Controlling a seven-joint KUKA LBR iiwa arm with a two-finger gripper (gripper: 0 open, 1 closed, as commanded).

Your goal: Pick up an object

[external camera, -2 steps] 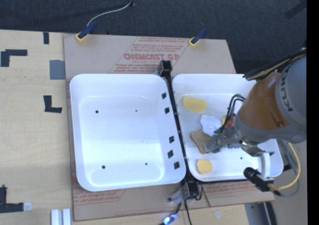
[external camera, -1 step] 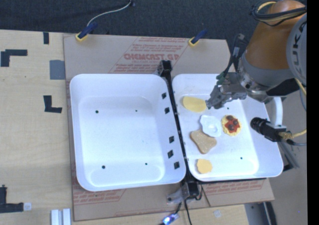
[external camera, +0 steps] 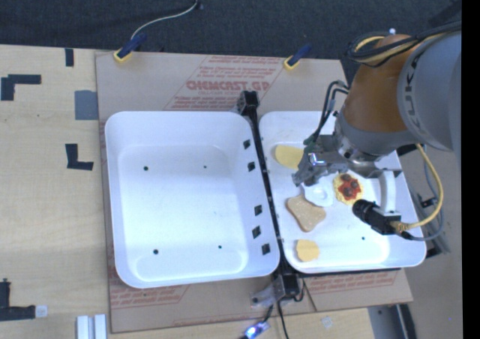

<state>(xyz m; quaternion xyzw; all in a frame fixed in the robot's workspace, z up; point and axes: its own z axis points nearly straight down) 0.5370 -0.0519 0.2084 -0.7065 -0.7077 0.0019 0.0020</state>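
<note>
Entry, right bin [external camera: 405, 255]: I am hanging my claw [external camera: 309, 172] low over its middle; whether it is spread or pinching, I cannot tell from this angle.

- Tan flat piece [external camera: 305, 212], bread-shaped, lying just below my claw. I am judging it light, stiff, matte; likely best taken across its narrow waist.
- Yellow piece [external camera: 287, 155], lying near the divider, beside my claw. Seemingly light and smooth, perhaps slippery; edges are the place to pinch.
- Small round tan piece [external camera: 306, 250], near the front wall. Low and flat, hard to get under.
- Red-and-yellow piece [external camera: 348, 189], partly under my wrist. Bumpy, probably grippable.
- White lump [external camera: 320, 195], touching the tan flat piece; its nature is unclear.

Left bin [external camera: 120, 135]: nothing to list.
</note>
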